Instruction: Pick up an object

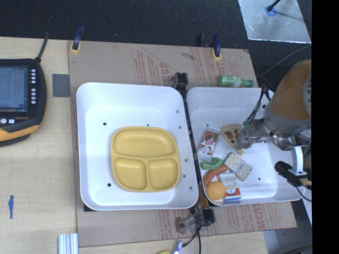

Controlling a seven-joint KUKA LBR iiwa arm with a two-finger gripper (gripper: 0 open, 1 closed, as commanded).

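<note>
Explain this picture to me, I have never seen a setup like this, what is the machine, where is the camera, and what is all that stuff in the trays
This is one camera fixed above a workbench, looking down at a slant. The grey and orange shape on the right is a robot arm; its gripper is down in the right white bin, by a pizza slice toy. I cannot tell whether it grips anything. That bin also holds small play-food items: an orange, a carrot, little packets. The left white bin holds a yellow divided plate. Outside the bins lie a green bottle and, at far left, a handheld control tablet.
</note>
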